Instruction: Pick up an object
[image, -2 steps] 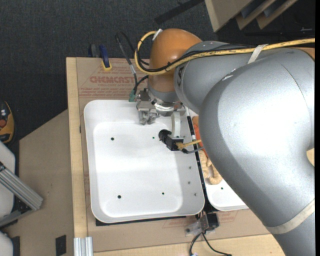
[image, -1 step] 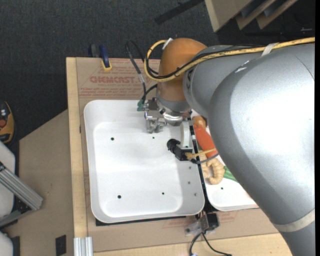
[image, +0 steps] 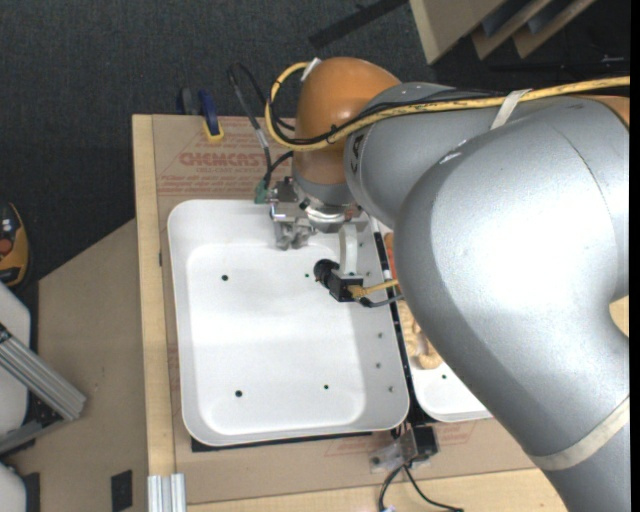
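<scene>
Gripper (image: 292, 236) sits low by the far rim of the left bin (image: 270, 350), and honestly I can't tell if it's spread or pressed together from this angle. The big grey arm (image: 500, 250) bulks out to its right. The brown bench (image: 160, 300) runs under everything. The left bin stretches from the gripper toward the camera. The right bin (image: 450, 398) is off to the gripper's right, mostly under the arm. A tan object (image: 425, 352) peeks out there, well apart from the gripper and partly hidden.
</scene>
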